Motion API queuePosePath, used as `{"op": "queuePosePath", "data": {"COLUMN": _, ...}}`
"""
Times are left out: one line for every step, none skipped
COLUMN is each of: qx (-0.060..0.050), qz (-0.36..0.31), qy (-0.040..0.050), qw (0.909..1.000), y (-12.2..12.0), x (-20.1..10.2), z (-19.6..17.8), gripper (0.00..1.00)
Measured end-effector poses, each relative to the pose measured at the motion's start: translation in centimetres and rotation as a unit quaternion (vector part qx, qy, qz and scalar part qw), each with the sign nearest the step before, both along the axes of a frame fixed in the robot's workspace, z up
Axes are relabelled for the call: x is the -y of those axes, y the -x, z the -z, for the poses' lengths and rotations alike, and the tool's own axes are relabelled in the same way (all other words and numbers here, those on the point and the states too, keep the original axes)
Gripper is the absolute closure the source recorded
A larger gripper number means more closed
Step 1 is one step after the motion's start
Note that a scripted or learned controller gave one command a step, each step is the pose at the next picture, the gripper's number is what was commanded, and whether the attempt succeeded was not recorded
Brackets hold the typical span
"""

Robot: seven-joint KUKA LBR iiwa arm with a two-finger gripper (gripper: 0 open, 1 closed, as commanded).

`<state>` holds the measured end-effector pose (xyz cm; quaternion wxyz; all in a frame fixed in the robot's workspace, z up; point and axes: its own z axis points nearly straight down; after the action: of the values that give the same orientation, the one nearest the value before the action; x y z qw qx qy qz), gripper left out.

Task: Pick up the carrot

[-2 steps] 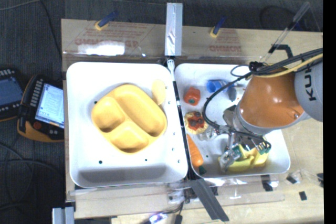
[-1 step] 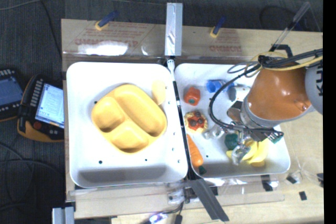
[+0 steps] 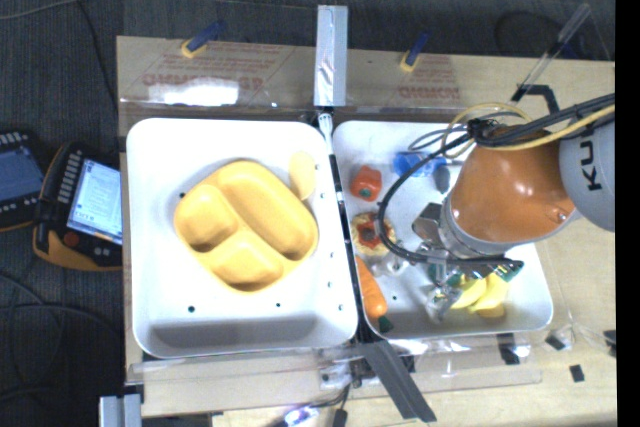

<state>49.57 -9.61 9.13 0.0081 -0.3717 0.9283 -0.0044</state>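
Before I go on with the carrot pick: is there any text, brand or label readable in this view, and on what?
"KU": large dark letters on the grey arm, cut off at the view's right side.
Reddish print on the clear sheet behind the left bin: too faint to read.
Reddish print on the clear sheet behind the right bin: too faint to read.
Handheld pendant screen: lit, content too small to read.

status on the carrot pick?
Gripper low in right bin, over yellow pieces. Carrot untouched at bin's left wall, apart from gripper. Nothing on top of it.
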Motion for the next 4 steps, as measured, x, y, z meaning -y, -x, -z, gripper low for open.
{"op": "queuePosePath", "data": {"qx": 0.003, "qz": -0.191, "qy": 0.0043, "qw": 0.9815, "y": -0.2, "x": 0.4, "z": -0.1, "gripper": 0.0}}
{"op": "queuePosePath", "data": {"qx": -0.001, "qz": -0.291, "qy": 0.0026, "qw": 0.9567, "y": 0.6, "x": 4.0, "z": 0.0, "gripper": 0.0}}
{"op": "queuePosePath", "data": {"qx": -0.003, "qz": -0.333, "qy": 0.007, "qw": 0.943, "y": 0.7, "x": 0.8, "z": 0.0, "gripper": 0.0}}
{"op": "queuePosePath", "data": {"qx": -0.007, "qz": -0.442, "qy": 0.0003, "qw": 0.8972, "y": -4.8, "x": -5.0, "z": -9.8, "gripper": 0.0}}
